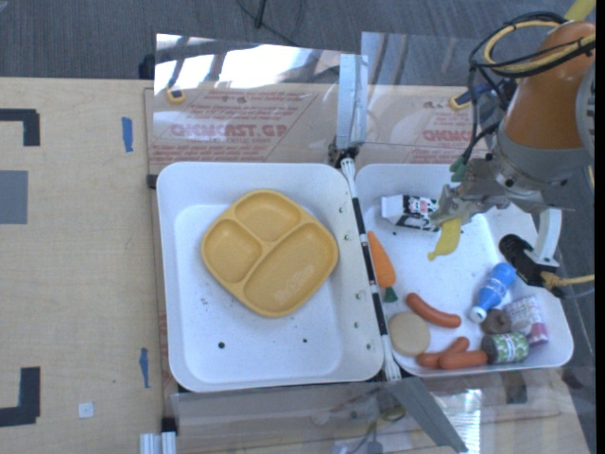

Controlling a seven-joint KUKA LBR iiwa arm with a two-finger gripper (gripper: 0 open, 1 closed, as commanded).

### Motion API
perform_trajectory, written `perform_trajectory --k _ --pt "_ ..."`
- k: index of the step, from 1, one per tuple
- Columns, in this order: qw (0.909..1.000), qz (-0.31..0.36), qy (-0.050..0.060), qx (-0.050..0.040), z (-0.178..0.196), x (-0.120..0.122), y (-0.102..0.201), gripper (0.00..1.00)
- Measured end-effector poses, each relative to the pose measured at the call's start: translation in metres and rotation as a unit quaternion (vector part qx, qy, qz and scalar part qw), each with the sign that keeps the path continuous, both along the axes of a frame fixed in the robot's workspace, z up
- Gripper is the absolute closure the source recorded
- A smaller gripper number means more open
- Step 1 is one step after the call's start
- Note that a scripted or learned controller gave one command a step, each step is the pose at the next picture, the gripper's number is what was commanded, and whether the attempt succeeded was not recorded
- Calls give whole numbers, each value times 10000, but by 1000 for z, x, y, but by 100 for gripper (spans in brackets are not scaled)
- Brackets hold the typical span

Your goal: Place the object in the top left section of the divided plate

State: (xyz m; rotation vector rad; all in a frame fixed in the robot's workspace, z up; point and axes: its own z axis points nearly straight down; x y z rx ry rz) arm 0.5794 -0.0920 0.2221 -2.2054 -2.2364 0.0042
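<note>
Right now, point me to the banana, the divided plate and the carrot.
banana (pixel 446 238): camera view, middle of the yellow peel, just under the arm's wrist.
divided plate (pixel 212 253): camera view, left rim.
carrot (pixel 381 261): camera view, middle of the orange body.

Yellow banana (pixel 446 238) — small, curved, hanging nearly upright over the right bin, top end pinched between the gripper's (pixel 453 211) fingers, lower tip pointing down and slightly left. Yellow divided plate (pixel 270 252) — rounded, three sections, lying flat in the left bin, turned at a slant, with two small sections on the far-left side and one large on the near-right.
</note>
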Motion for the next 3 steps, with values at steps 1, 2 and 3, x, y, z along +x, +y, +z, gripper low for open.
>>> perform_trajectory --k 1,2,3 --pt "9998 -176 -9 1 5 24 13 100" --pt "9877 1567 -15 5 36 13 90 100" --pt "9653 2611 -20 5 38 31 156 100"
